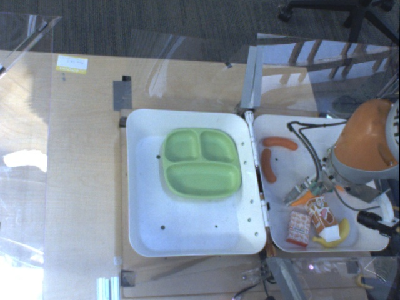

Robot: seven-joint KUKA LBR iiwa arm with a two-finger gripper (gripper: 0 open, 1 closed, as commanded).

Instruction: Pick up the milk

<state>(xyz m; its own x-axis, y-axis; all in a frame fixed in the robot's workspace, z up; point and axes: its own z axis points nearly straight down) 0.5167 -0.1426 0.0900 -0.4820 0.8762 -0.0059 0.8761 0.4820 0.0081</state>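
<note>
Two small cartons lie in the right bin (281, 167) near its front. One is a red and white carton (299, 227); the other is an orange and white carton (322, 216) just right of it. Which of them is the milk I cannot tell. My gripper (310, 187) hangs low over the right bin, just behind the two cartons, under the orange band (365, 139) of the arm. Nothing shows held in it. An orange carrot-like piece (300, 199) lies right below the gripper's tip.
A yellow banana (335, 235) lies at the front right, touching the orange carton. Two sausages (279, 143) (269, 165) lie at the back left of the right bin. A green divided plate (201, 164) sits in the left bin (187, 230). A black cable (306, 139) loops beside the wrist.
</note>
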